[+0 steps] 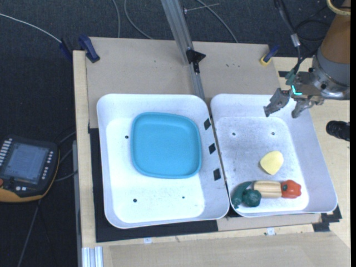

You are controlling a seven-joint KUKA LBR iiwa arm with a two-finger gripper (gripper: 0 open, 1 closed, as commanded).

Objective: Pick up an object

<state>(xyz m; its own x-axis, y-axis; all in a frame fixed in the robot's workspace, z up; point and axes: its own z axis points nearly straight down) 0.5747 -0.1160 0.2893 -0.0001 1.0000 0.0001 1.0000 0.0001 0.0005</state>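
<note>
— Yellow, that small rounded piece (pixel 271 162) in the right bin (pixel 311 143): does it suit you?

— I think so. It lies alone at mid-bin, apart from the green lump (pixel 246 197), wooden stick (pixel 267 189) and red piece (pixel 291 189) bunched along the near wall. It looks light, smooth, perhaps slippery plastic, so I'd pinch across its narrow sides.

— And your gripper (pixel 287 103)?

— Spread wide, holding nothing, over the bin's far edge.

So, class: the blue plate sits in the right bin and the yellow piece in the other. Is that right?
Not quite. The camera view shows the blue plate in the left bin; the yellow piece is in the right bin.
</note>
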